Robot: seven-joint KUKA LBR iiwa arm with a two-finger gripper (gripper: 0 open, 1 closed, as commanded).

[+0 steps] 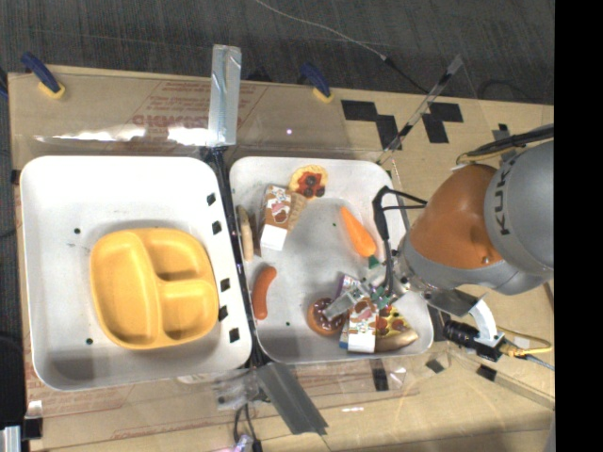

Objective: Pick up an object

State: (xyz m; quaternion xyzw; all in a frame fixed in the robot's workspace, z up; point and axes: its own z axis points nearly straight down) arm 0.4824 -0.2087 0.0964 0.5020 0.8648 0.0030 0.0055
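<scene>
The grey arm with its orange band (pixel 450 226) reaches in from the right over the right bin (pixel 311 347). My gripper (pixel 361 296) hangs low at that bin's front right, right above a cluster of toy food: a chocolate donut (pixel 323 318), a small printed carton (pixel 362 333) and a pizza slice (pixel 396 329). The gripper covers part of the cluster, and I cannot make out whether it touches any piece. An orange carrot (pixel 358 234) lies just behind the gripper. A red sausage (pixel 263 293) lies at the bin's left wall.
A snack box (pixel 275 217) and a round pastry (pixel 308 181) sit at the back of the right bin. The left bin (pixel 57 186) bears a yellow divided plate (pixel 153 283). A black cable (pixel 382 210) loops beside the wrist.
</scene>
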